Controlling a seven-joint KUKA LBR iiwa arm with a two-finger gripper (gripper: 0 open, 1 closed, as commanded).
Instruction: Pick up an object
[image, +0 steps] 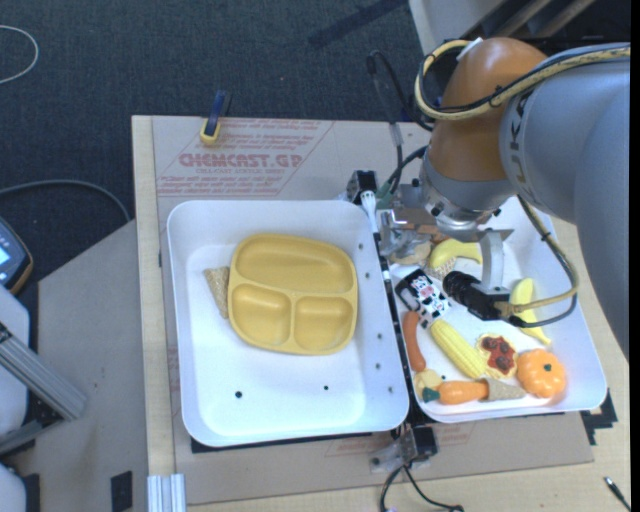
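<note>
**A:** ok what's sitting up front? Starting from the near edge of the counter (150, 300).

**B:** Nearest in the right bin (590, 375) there's a carrot (462, 392) lying along the front wall, with a little orange pumpkin (541, 372) just beside it to the right. Slightly behind those, a pizza slice (498, 353) and a corn cob (456, 346) lying at a slant, and a hot dog (413, 342) along the bin's left wall.

**A:** and the left bin (260, 400)?

**B:** Yellow divided plate (293, 292) sitting in the middle of it, three compartments. A tan flat piece (217, 287) pokes out from under its left edge, can't tell what it is.

**A:** where's the gripper at?

**B:** Farther back in the right bin. The gripper (425, 245) is down low near the bin's back-left corner, over a banana (462, 251) and close to a small black-and-white toy (424, 292). A second banana (524, 298) is off to the right. Honestly cannot tell if the fingers are open or closed, or if they've got anything, the wrist blocks it.

**A:** anything behind that?

**B:** The orange band (480, 95) of the arm, and on the far cardboard a small blue and yellow clip (213, 119).
</note>
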